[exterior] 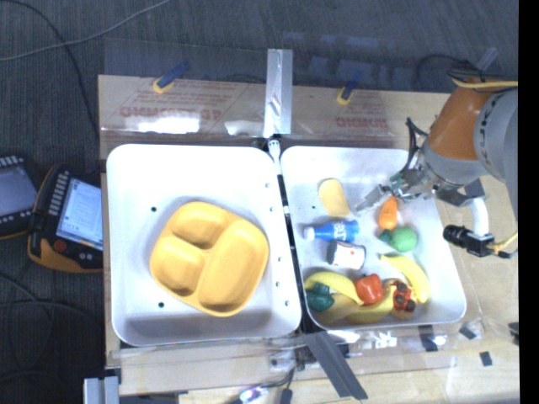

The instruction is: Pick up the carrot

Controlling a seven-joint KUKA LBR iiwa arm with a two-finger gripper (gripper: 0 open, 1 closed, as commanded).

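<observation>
The carrot (387, 215) is small and orange and lies in the right bin (438, 225), near that bin's right wall. The tool (396, 188) hangs just above the carrot, at its top end, and points down and left from the grey arm (472, 141). I cannot tell if the tool is apart or together, or if it touches the carrot.

Just below the carrot is a green ball (404, 240). Left of the carrot is a pale yellow cup (333, 197), and below that cup lies a blue and white bottle (331, 231). Under the bottle sits a small white can (347, 255). Further below the carrot, at the bottom of the right bin, are a banana (413, 273), a red pepper (369, 288) and more yellow fruit.

Far left of the carrot, the left bin (135, 175) holds a yellow tray (210, 257) with three parts. Both bins sit on the counter (210, 99).
</observation>
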